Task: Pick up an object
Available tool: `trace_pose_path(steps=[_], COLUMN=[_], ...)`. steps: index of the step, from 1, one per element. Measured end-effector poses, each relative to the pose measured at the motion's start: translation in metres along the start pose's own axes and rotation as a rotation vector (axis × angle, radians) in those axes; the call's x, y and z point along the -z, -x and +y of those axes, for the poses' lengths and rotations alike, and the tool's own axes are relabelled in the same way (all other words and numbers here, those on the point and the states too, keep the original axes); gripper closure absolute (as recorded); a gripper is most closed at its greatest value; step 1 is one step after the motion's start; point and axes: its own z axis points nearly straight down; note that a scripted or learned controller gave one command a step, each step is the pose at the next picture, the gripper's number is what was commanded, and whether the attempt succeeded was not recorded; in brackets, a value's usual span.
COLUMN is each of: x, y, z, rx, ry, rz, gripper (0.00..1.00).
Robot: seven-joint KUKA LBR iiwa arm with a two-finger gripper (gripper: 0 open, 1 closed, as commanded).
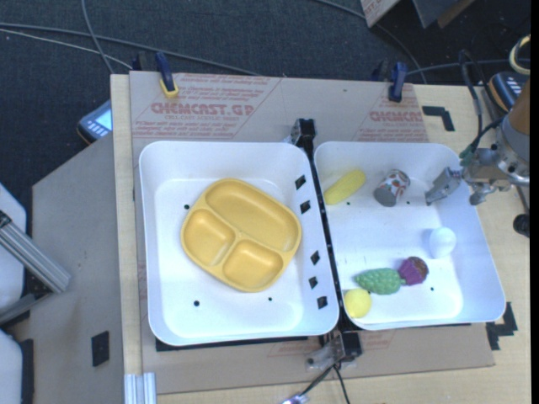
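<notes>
Tray in left bin — toys in right bin

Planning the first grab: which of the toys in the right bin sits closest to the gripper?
The white ball below the gripper; the grey can is farther left.

The arm runs off the right edge, so only its wrist end shows. The small grey-brown object in the right bin is too blurred to identify. The table is cut off at the bottom edge.
</notes>
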Motion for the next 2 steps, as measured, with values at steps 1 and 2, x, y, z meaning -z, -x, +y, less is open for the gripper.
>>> trace_pose_path(steps=[1,2], x=[0.008,-0.038], y=[-0.001,-0.008], z=[0.003,0.009], rx=[0.004,0.004], ry=[0.014,0.011], rz=[-0.004,-0.003], gripper=[0.0,0.0])
